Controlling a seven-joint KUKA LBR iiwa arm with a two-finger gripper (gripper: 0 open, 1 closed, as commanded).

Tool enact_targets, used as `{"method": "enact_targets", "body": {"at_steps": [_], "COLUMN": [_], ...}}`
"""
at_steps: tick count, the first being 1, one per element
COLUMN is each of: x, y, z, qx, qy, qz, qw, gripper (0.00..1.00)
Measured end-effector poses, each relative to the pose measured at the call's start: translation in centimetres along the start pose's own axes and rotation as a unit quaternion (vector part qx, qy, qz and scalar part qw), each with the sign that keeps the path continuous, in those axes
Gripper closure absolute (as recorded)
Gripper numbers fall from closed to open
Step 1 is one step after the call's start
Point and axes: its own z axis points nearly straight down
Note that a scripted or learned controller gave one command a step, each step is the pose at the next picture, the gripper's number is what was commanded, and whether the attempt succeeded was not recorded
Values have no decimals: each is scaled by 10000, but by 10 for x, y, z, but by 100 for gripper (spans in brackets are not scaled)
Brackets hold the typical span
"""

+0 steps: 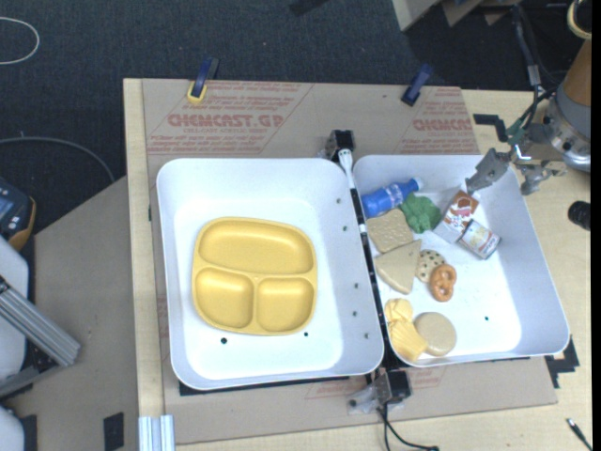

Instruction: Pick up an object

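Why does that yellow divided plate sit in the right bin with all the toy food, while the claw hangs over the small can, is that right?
Not quite. The camera view shows the yellow divided plate alone in the left bin, not the right one. The toy food lies in the right bin, and the claw does hang near the small can.

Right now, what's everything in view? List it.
bins: 2, white, side by side on the bench
tray: 1, yellow, three compartments, in the left bin
bottle: 1, blue, right bin, far left corner
green item: 1, green, right of the bottle
can: 1, red and white, right bin, far side
bread slices: 2, tan, right bin, left side
cookie: 1, speckled, mid bin
pretzel: 1, orange-brown, beside the cookie
yellow item: 1, near corner
disc: 1, beige, near corner
clamps: 2, blue, far board edge
arm: 1, grey, from the right
jaws: 1 pair, above the can
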Motion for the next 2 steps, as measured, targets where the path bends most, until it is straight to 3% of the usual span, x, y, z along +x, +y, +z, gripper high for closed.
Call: {"method": "enact_targets", "body": {"at_steps": [1,2], "x": [0,3], "y": [2,8], "z": [-8,54], "qx": [-70,-42], "qy": [-15,-8], "qz": [-15,-20], "qw": [10000,10000], "gripper": [0,0]}}
